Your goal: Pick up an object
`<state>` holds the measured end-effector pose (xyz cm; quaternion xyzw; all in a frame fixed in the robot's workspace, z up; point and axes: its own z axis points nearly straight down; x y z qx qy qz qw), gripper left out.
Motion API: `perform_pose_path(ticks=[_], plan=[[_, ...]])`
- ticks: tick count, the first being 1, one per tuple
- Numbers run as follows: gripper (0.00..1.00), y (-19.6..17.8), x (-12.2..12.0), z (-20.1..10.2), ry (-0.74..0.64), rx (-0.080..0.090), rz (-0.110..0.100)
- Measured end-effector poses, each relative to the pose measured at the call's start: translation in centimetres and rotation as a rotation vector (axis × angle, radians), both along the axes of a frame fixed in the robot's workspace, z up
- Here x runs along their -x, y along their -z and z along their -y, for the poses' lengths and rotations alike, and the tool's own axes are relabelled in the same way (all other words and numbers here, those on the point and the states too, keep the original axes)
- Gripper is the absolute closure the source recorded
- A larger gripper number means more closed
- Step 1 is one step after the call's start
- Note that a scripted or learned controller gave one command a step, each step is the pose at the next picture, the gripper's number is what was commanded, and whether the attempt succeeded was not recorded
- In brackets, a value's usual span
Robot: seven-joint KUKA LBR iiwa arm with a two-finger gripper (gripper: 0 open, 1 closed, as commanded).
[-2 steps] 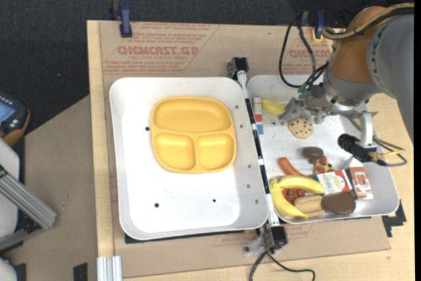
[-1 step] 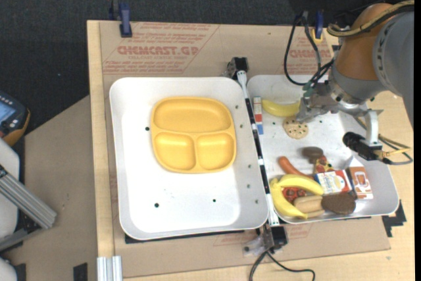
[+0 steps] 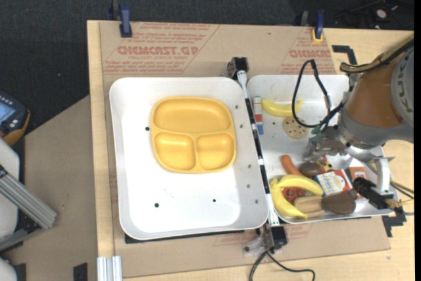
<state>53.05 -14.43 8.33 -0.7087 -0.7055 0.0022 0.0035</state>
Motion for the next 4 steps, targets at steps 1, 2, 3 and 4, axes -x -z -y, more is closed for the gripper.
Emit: perform_pose_path(ticks=[1, 2, 3, 4], plan=[[1.0, -8.0, 1.0, 3.5, -0.001, 0.007, 0.016], [1.0, -7.1, -4.2, 4.5, -0.007, 0.005, 0.014], [1.0, -8.7, -8.4, 5.5, -0.007, 0.006, 0.015], [1.0, -10.4, -8.2, 0.9, -0.01, 0.0, 0.009]])
